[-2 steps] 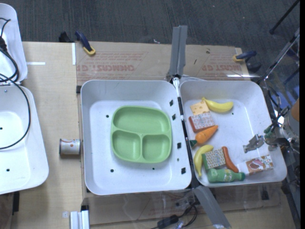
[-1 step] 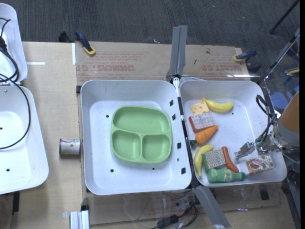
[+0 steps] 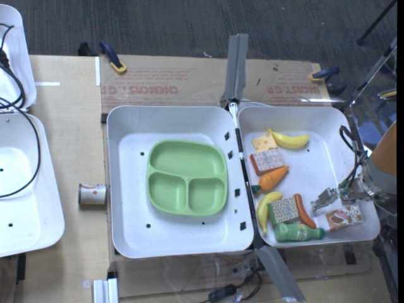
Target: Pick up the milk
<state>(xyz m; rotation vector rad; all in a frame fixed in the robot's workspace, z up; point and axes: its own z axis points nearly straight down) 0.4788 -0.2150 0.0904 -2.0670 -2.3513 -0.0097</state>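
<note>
The left bin [image 3: 120, 169] holds a green divided plate [image 3: 187, 177]. The right bin [image 3: 334, 122] holds toy food. The arm [image 3: 386, 163] enters at the frame's right edge. Its gripper [image 3: 326, 199] sits low in the right bin with fingers slightly parted, holding nothing. The milk [image 3: 344, 218] lies just below it, at lower right.

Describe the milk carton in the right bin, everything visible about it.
The milk carton is a small box, white with a red and brownish printed panel facing up, cardboard-like in look. It lies flat on its side on the floor of the right bin, near the bin's lower right corner, turned slightly askew. The gripper sits just to its upper left, close to it; contact cannot be judged. The red sausage lies to its left, apart from it. Print details are too small to read.
</note>
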